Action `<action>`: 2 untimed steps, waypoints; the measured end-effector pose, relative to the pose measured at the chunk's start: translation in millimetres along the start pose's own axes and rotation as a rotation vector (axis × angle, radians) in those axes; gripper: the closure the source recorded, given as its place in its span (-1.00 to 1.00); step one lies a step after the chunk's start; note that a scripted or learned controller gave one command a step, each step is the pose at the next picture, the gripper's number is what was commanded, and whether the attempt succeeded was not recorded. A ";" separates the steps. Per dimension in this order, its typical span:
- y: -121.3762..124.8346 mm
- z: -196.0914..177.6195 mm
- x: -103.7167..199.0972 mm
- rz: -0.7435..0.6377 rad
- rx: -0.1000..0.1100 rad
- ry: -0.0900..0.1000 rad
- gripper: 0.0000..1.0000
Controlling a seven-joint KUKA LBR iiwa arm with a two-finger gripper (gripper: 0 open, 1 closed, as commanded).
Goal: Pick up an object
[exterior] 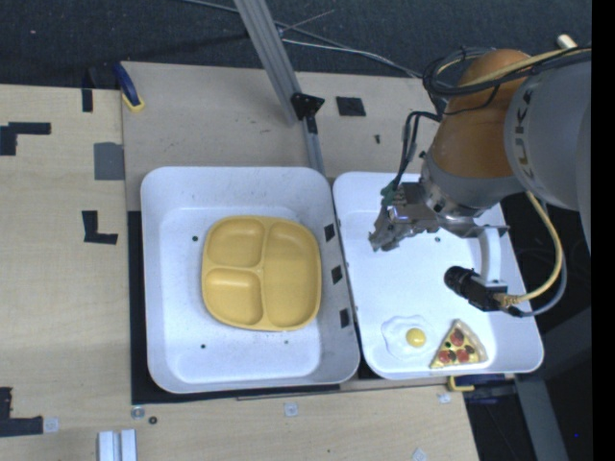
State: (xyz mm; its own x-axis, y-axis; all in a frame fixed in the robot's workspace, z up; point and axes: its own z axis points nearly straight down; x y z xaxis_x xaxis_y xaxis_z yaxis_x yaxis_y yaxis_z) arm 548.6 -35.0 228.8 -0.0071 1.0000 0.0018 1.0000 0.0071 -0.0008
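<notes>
Camera view: gripper [386,238] hangs over the upper left part of the right bin [357,257], nothing seen between its fingers; whether they're open or closed I can't tell, too dark & small. Pickable things in that bin sit at the near end: a toy fried egg [406,335] and, just beside it to the right, a toy pizza slice [457,345], close to the near right corner. Both lie flat on the bin floor. Left bin [154,257] holds a yellow divided plate [260,272], roughly centred.

Judgement on the step: arm looks to be in approach, w/ no object under the tool yet. Egg & pizza are well apart from the gripper, so it'd need to travel toward the near end of the bin before coming down. Both are thin and flat, prob hard to pinch; best bet is fingers wide, straddling the narrow width of one piece, descending until tips nearly touch the floor, then closing. Pizza is near the wall, so less room for a finger; egg seems the easier target. Plate is broad, likely only graspable at its rim
</notes>
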 end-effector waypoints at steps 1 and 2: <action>2.8 -5.4 52.3 0.000 0.001 -0.001 1.00; -5.7 0.8 116.1 -0.001 0.002 -0.001 1.00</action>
